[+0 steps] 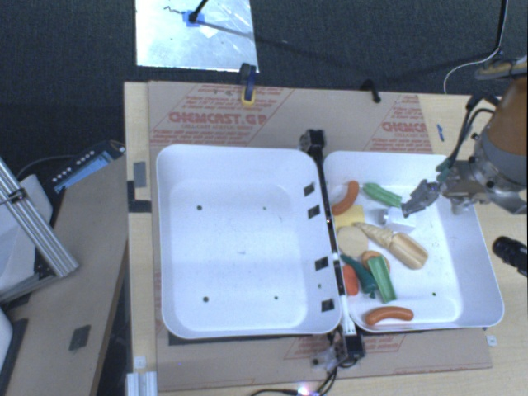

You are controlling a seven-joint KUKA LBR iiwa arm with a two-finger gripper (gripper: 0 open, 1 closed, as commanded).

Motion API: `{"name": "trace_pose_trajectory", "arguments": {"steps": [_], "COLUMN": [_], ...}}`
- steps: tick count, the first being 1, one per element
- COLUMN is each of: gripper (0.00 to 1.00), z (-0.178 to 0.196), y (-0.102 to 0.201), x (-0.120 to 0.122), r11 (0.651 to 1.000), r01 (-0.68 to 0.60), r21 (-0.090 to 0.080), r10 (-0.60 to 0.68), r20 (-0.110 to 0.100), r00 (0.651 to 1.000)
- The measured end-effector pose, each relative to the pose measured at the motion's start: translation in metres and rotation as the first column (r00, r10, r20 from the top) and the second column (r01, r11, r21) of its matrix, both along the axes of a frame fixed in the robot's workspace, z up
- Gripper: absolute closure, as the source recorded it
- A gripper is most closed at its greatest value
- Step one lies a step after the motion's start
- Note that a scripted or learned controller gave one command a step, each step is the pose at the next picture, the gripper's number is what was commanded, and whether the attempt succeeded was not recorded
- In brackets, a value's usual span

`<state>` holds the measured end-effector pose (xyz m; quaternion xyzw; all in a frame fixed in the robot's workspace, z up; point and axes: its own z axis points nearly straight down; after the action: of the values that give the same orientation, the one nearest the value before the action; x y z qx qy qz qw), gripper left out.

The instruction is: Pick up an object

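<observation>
White bins, two (239, 238) (470, 279): right one has two sausages (346, 197) (388, 313), a green pepper (382, 194), bread (398, 247). My pincer (415, 202) hovers spread, ungripping, just above them.

Grey arm (505, 143) reaching in from the right, wrist angled down and leftward, gripper (412, 205) low at its tip, fingers slightly apart, nothing visible between them

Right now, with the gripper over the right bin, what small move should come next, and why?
Probably a short descent. The gripper hangs above the right bin with nothing visible between its fingers, and the green object lies just beside it, with the tan piece below. Lowering toward the green one seems the nearest try.
</observation>
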<state>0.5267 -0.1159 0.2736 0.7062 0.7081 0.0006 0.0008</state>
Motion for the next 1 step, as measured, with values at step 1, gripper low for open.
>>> {"name": "trace_pose_trajectory", "arguments": {"steps": [1], "gripper": [0.0], "z": [-0.0948], "y": [0.0467], "x": [0.0252], "r11": [1.0], "r01": [-0.006], "r21": [0.003], "r10": [0.006], "r20": [-0.008], "r00": [1.0]}}
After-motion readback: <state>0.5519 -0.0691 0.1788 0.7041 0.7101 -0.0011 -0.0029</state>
